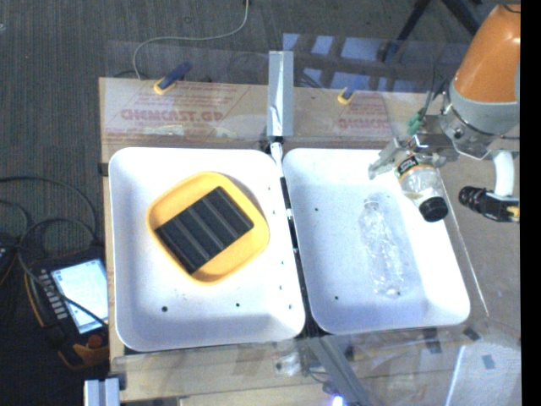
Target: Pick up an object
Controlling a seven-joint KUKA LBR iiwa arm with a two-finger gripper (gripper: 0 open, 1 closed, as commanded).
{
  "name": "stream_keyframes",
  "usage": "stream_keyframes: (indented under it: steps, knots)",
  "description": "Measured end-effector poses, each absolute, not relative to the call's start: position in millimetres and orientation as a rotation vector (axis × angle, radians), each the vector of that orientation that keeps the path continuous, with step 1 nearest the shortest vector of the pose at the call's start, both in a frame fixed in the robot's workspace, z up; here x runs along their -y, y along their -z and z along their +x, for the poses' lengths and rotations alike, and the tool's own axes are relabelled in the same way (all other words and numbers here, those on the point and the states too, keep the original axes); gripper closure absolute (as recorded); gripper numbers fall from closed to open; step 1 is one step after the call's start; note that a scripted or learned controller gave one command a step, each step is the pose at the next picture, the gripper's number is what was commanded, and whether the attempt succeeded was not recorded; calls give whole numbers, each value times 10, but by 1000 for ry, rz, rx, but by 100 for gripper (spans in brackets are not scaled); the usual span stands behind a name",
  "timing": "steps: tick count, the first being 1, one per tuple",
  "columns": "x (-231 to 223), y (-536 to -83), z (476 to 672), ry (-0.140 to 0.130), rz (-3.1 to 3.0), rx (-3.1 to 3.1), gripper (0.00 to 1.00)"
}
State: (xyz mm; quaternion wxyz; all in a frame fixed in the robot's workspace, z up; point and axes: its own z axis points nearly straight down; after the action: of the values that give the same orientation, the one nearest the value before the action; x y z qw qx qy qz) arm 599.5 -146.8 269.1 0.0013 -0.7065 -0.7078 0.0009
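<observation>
A cardboard sheet [203, 117] was seen laid on the surface [211, 353] at twelve o'clock of the bins. Two clamps [172, 77] were set on its far edge. A tablet [80, 290] was seen on the floor at nine o'clock.

Two bins side by side on the bench [118, 108]. Left bin [127, 311] has a tray-like object [209, 226] lying in its middle, tilted. Right bin [338, 311] has a plastic bottle [382, 245] lying lengthwise, right of centre. Gripper [406, 163] sits over the right bin's far right corner (small bottle [423, 189] just beside it, contact unclear). Tablet [80, 293] left of the bench.
</observation>
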Motion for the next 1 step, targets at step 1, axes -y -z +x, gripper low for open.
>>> stream_keyframes:
  steps: [1]
  knots:
    - [1965, -2445, 6280, -6, -2080, 2355, 0]
